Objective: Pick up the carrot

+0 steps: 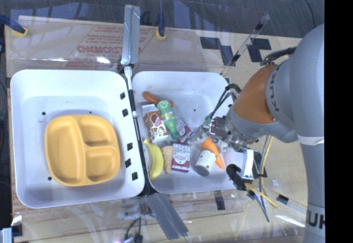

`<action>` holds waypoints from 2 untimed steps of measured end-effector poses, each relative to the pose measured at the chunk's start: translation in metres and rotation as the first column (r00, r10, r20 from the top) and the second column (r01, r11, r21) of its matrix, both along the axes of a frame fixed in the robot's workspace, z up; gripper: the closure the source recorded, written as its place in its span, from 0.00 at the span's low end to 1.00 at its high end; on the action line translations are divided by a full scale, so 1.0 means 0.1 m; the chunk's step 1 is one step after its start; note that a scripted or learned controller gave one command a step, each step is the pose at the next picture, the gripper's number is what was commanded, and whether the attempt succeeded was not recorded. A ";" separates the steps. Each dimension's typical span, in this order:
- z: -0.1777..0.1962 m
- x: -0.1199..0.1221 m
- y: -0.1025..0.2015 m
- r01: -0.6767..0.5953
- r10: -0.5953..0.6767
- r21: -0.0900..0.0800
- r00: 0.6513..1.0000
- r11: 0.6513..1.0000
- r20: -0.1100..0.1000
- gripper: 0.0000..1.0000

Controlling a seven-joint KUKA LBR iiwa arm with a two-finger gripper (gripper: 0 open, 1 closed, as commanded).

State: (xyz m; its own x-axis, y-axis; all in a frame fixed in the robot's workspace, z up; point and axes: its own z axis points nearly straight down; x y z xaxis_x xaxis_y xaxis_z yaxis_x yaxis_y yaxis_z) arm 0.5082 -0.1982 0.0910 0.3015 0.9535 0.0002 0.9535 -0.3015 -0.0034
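The carrot (214, 152) is a small orange piece lying near the right bin's (182, 75) front right corner, slanting toward the front wall. A white cup (204, 162) lies right against its left side. My gripper (217, 131) is low inside this bin, just behind and above the carrot's upper end, close to it or touching it. The wrist and its black cabling hide the gap at the tip. Nothing shows as lifted off the bin floor.
In the right bin lie a green bottle (169, 118), a banana (155, 160), two snack packets (154, 124) (180, 157) and another orange stick (150, 97) at the back left. The left bin (33, 87) holds a yellow divided plate (83, 148).
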 end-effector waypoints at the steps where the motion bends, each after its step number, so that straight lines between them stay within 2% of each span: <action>1: 0.09 0.00 0.01 -0.006 0.006 0.000 1.000 1.000 -0.004 1.00; 2: 1.38 0.01 0.08 -0.138 0.138 -0.001 0.990 0.990 0.003 1.00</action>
